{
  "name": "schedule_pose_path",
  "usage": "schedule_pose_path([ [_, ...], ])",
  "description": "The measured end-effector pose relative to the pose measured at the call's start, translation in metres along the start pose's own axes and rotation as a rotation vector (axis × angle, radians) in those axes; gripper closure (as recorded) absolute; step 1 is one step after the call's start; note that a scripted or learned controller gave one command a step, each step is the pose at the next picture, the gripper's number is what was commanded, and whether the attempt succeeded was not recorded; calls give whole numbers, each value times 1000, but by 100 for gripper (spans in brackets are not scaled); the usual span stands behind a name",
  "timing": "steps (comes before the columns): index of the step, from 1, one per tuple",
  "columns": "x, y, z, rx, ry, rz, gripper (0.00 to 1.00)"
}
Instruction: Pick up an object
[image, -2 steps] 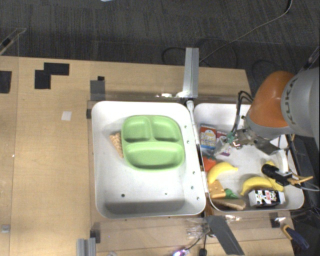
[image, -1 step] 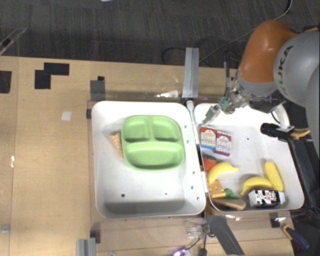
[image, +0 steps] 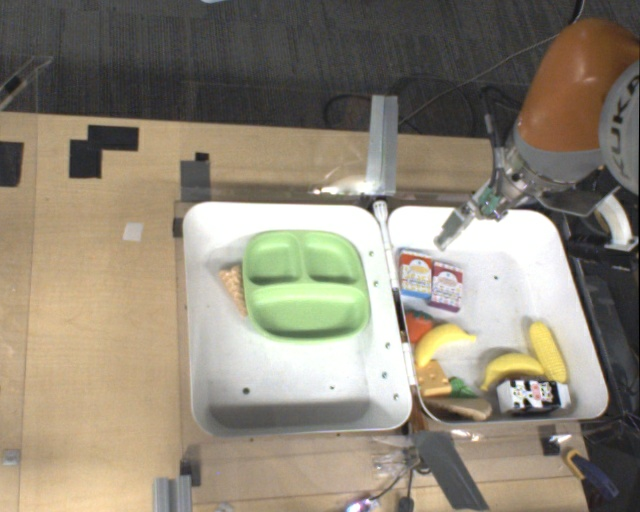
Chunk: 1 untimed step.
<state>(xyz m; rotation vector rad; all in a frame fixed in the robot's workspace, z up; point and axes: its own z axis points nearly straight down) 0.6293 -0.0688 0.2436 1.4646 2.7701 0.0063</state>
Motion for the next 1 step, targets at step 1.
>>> schedule_pose_path([
  [1, -7, -59, 77, 2, 2, -121, 0],
])
